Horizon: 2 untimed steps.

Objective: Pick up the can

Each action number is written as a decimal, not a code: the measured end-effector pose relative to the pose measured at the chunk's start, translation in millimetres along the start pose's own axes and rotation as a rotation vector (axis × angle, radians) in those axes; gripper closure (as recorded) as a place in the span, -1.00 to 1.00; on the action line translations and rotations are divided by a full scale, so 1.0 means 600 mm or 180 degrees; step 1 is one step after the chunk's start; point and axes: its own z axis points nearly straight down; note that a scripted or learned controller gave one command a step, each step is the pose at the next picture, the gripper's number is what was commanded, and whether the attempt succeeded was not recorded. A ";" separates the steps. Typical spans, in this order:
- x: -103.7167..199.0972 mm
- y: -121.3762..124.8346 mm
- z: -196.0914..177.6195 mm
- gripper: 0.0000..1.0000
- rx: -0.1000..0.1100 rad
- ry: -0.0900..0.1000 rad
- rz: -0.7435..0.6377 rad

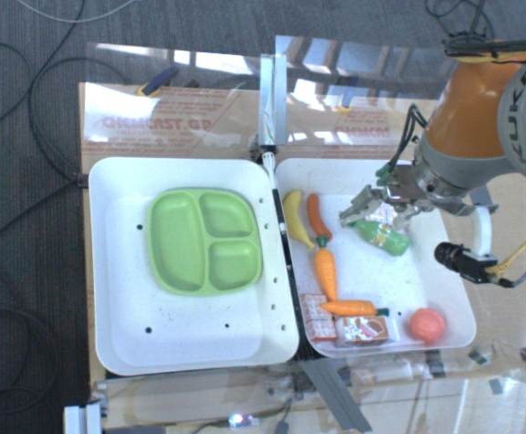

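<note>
The tool [378,209] hovered in the right bin [444,310], fingers spread apart, just above the green can [385,236] lying on its side; the approach looked under way, so lowering and closing came next; the surface [145,129] stood on dark carpet [28,52] strewn with cables.

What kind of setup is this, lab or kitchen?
Likely a robot lab test cell, not a kitchen: two white bins on a bench, toy food such as a carrot and a banana, loose cables across carpet.
</note>
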 end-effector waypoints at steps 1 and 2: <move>-0.083 -0.040 0.148 -1.00 0.0006 -0.0002 0.0556; -0.073 -0.047 0.088 -1.00 -0.0001 0.0001 0.0972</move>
